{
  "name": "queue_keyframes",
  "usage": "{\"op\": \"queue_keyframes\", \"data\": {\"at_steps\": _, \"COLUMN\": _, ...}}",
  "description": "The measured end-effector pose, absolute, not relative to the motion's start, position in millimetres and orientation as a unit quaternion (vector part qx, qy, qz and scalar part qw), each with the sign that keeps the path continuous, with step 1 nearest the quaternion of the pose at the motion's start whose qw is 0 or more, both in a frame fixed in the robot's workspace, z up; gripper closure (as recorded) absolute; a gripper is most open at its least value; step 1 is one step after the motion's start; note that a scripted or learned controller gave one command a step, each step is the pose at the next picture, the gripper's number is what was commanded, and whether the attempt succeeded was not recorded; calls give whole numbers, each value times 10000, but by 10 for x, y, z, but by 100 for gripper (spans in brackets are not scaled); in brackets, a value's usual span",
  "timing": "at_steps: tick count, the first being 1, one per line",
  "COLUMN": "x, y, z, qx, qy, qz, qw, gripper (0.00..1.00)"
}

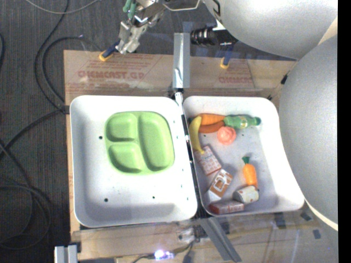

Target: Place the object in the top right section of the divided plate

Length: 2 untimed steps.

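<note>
The toy foods, among them a banana (194,134), two carrots and a small carton, all lie in the right bin (274,147). The green divided plate (140,141) sits in the left bin (88,201), sections bare. The gripper (129,40) hangs beyond the left bin's far edge; I cannot tell how its fingers stand. No pick seems made; next it must reach the right bin.
</note>
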<state>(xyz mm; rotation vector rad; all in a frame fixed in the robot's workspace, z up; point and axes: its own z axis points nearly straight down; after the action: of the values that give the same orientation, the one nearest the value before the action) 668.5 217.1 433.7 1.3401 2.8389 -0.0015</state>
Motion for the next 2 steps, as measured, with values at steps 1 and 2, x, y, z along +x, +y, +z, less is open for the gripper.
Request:
{"op": "queue_keyframes", "data": {"at_steps": 1, "x": 6015, "y": 1601, "z": 4342, "qx": 3507, "qy": 9365, "qz": -11, "qw": 9, "gripper": 100}}
{"op": "queue_keyframes", "data": {"at_steps": 2, "x": 5408, "y": 717, "z": 4346, "qx": 2994, "qy": 9541, "qz": -4, "qw": 12, "gripper": 100}}
